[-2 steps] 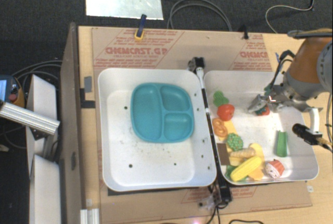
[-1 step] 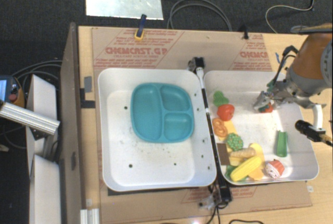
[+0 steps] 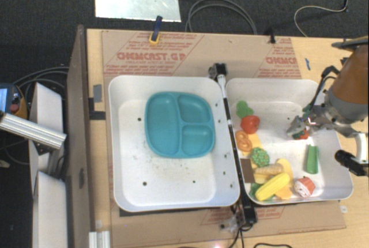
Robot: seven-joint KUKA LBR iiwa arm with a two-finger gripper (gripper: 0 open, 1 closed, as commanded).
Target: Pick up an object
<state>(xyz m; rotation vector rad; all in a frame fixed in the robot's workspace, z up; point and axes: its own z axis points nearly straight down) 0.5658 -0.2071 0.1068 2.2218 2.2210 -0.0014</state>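
Yellow corn (image 3: 272,186) lies nearest, against the near rim of the right bin (image 3: 271,88), with a red-and-white piece (image 3: 304,186) just beside it and a green stick (image 3: 312,159) beyond. More toys — a tomato (image 3: 250,123), green pieces, an orange slice (image 3: 243,141) — crowd the rim shared with the left bin (image 3: 124,126), which holds a teal divided plate (image 3: 179,124). Open floor remains mid-bin and toward the far rim. There the gripper (image 3: 301,127) sits low over a small red-green thing (image 3: 300,135); whether it pinches it I cannot tell.
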